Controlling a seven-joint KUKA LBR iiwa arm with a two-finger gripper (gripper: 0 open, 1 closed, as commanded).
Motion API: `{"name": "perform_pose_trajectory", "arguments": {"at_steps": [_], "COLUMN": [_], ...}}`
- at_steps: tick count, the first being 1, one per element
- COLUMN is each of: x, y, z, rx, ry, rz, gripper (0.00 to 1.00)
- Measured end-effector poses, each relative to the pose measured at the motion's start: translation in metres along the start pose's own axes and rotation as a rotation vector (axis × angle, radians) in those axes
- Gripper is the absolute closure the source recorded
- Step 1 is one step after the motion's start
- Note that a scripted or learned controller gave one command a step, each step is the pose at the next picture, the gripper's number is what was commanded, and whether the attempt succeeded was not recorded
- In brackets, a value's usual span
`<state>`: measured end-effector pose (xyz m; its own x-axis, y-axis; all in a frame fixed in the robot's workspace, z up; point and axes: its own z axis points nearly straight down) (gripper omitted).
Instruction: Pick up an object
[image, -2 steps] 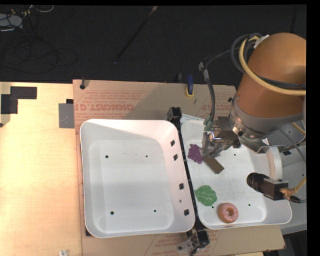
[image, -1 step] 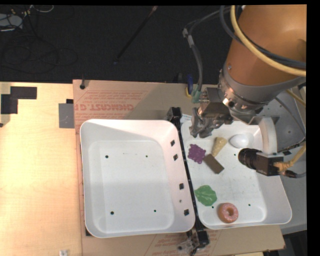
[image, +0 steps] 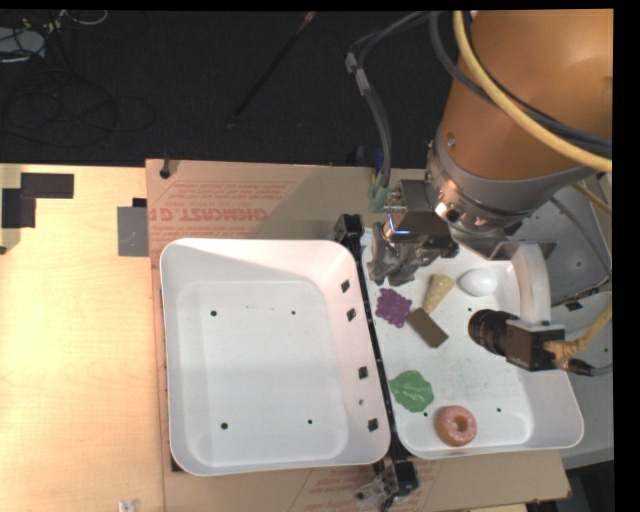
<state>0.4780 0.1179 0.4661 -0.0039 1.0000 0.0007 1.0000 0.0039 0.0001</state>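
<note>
My gripper (image: 398, 270) hangs low over the far left part of the right bin (image: 540, 425), just above a purple grape cluster (image: 394, 307). Its fingers look close together, but I cannot see whether anything sits between them. To the right of the grapes lie a brown block (image: 428, 328) and a pale yellow cone-shaped piece (image: 438, 292). A white egg-like object (image: 479, 283) rests farther right. Toward the bin's front are a green leafy item (image: 411, 390) and a pink doughnut (image: 457, 425).
The left bin (image: 180, 350) stands beside the right one, divided by a black clipped rim (image: 365, 330). Both rest on a cardboard sheet (image: 240, 205) on the wooden bench (image: 70, 350). The arm's large orange and grey body fills the upper right.
</note>
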Motion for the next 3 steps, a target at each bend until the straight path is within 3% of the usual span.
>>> {"name": "perform_pose_trajectory", "arguments": {"at_steps": [1,2,3], "x": [-0.021,-0.058,-0.031], "y": [-0.004,-0.003,0.036], "z": [0.127,0.136,0.026], "rx": [0.017,0.006,-0.01], "ry": [-0.005,-0.002,0.001], "rz": [0.006,0.007,0.001], "gripper": [1.0,1.0,1.0]}}
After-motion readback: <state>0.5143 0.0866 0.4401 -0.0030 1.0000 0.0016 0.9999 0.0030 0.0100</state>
